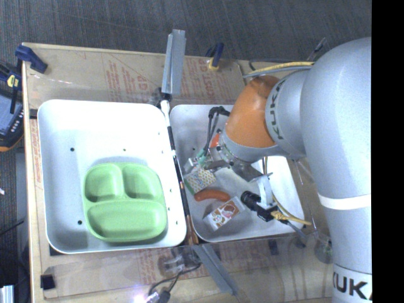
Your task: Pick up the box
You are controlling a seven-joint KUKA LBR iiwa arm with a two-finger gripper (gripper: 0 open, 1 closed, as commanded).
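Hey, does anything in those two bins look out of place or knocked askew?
Nothing looks spilled or damaged. The small box lies tilted at an angle near the front of the right bin, beside a sausage-like item. The green divided tray sits flat in the left bin.

Bright, even overhead light, fairly sharp frame.
We see soft glare on the white bins (101,115) and the grey arm (338,125), a dim shadow under the arm in the right bin (189,122), a small hot spot at the bottom edge, mild grain throughout.
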